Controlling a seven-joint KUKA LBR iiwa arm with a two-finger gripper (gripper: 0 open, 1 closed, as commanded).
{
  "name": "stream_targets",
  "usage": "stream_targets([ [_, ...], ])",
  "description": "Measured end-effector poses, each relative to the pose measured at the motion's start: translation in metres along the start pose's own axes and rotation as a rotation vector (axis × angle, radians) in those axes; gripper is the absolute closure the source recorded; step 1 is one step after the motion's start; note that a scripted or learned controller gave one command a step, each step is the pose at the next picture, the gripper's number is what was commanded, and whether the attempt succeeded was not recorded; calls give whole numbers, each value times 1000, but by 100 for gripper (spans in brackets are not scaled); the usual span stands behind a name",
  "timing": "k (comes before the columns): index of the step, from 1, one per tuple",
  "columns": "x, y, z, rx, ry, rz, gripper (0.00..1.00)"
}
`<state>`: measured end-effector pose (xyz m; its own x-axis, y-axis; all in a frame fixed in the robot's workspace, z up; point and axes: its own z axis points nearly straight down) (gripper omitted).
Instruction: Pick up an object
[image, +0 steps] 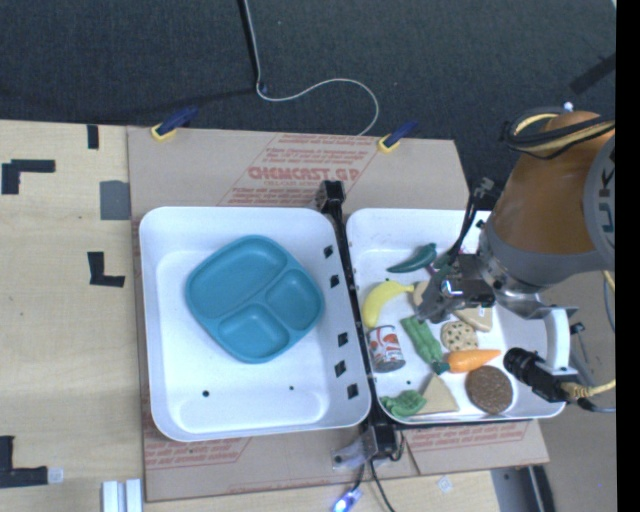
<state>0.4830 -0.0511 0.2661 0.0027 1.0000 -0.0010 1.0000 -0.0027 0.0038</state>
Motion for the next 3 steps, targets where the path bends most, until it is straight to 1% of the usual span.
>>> stream_targets([
  [1, 57, 43, 37, 6, 1, -9, 100],
  [2, 50, 8, -85, -4, 2, -5, 100],
  [3, 123, 1, -123, 1, 3, -13, 100],
])
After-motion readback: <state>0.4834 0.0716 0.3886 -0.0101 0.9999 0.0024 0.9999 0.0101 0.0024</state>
